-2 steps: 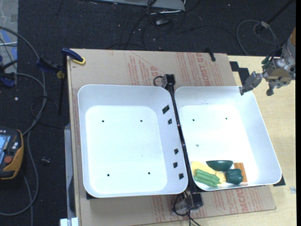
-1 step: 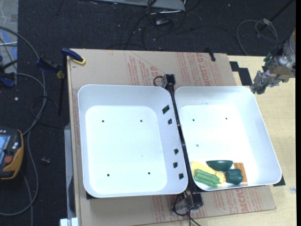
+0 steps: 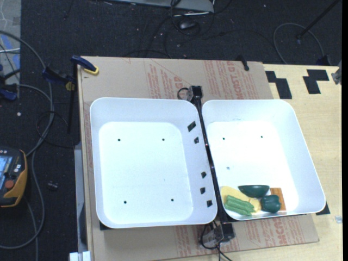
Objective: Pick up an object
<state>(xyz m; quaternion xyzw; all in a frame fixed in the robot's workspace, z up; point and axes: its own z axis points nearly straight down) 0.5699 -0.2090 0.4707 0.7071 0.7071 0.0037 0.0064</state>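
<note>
Two shallow white bins sit side by side on the worktop (image 3: 141,78). In the right bin (image 3: 255,118), you will find all the objects clustered at its near edge: a ribbed green piece (image 3: 238,205) lying on a pale yellow piece (image 3: 231,192), a dark green bowl-shaped piece (image 3: 254,190) just behind, a small dark green block (image 3: 271,203) beside it, and an orange piece (image 3: 278,192) touching that block. The tool's state cannot be told here.

Orange piece (image 3: 277,192) half hidden behind dark green bowl (image 3: 254,190); yellow item (image 3: 232,193) partly under green ridged toy (image 3: 238,205).
</note>
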